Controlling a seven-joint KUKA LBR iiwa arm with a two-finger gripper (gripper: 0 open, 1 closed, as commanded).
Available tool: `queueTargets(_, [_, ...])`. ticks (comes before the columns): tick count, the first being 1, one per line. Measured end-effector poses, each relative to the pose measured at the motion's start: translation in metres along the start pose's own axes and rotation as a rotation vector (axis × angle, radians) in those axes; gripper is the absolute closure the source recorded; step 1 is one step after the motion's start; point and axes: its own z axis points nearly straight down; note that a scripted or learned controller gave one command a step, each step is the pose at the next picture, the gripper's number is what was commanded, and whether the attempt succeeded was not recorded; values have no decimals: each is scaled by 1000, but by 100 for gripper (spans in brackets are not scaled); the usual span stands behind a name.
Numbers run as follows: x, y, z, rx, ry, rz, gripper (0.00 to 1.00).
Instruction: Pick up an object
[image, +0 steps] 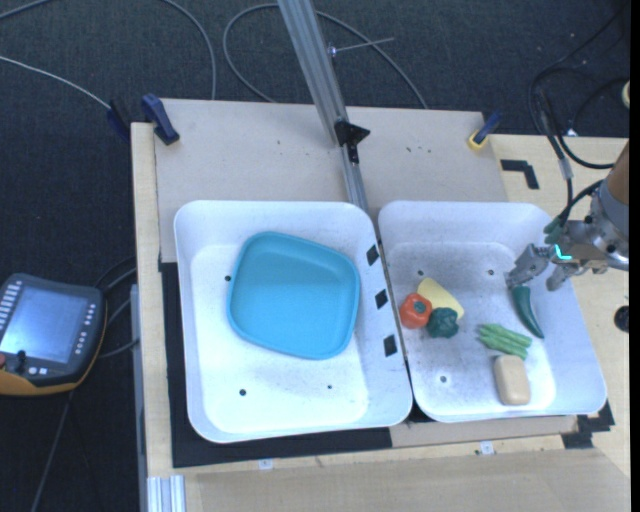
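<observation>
We see our gripper (541, 270) as a grey metal head with two pale, angular fingers (525, 266) and a small teal-lit spot. Black cables (552, 120) loop above our wrist's orange band (621, 180).

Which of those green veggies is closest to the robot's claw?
The dark green pepper, lying right below the end effector; the green beans and broccoli sit farther left.

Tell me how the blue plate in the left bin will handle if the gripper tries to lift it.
The blue plate looks rigid, probably plastic, so it likely won't flop. It lies flat in the left bin with a low rim, so fingers would probably have to catch an edge. Its smooth surface may slip, and held by one edge it would likely tilt.
</observation>
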Motion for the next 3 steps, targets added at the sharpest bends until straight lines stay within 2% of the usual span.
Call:
queueTargets(1, [0,0,0,0,0,0,0])
queueTargets(2, [2,2,62,5,1,0,0])
queueTargets(3, [5,-2,105,4,1,0,0])
